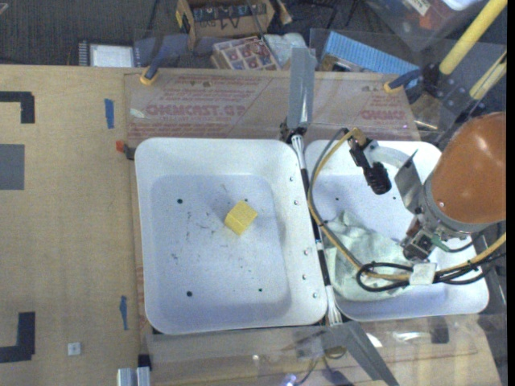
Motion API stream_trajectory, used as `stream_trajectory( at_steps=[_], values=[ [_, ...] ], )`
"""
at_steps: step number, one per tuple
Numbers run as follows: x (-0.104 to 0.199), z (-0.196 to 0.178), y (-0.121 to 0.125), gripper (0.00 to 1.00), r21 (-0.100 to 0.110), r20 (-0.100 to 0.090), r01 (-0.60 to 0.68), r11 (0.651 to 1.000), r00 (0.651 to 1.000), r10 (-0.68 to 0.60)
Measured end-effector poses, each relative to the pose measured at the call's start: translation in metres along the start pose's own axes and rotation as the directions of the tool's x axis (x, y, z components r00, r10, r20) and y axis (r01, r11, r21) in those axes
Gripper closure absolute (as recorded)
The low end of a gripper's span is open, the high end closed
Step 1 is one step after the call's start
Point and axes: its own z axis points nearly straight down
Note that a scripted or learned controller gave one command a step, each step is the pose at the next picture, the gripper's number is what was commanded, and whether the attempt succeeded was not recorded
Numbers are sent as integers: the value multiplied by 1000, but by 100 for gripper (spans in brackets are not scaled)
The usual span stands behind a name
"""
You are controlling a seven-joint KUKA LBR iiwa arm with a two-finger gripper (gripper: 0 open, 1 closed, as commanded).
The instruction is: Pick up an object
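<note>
One yellow block [241,217] lies mid left bin [161,296], centre frame | my end effector [418,244] hangs low over right bin [467,300], beside pale crumpled item [354,240] | block lies left of it, across the divide | finger state: I cannot tell

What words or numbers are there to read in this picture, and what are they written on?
"COMCAST" seems to be printed in red on the flat brown cardboard sheet behind the bins; blurred, so not sure.
More red print at the cardboard's right end is too blurred to read.
The red-and-white patterned box is too small to read.
</note>
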Motion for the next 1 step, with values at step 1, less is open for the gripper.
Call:
stream_trajectory(
  at_steps=[1],
  values=[
    [29, 92, 3, 0, -3, -3, 238, 971, 971, -238]
  ],
)
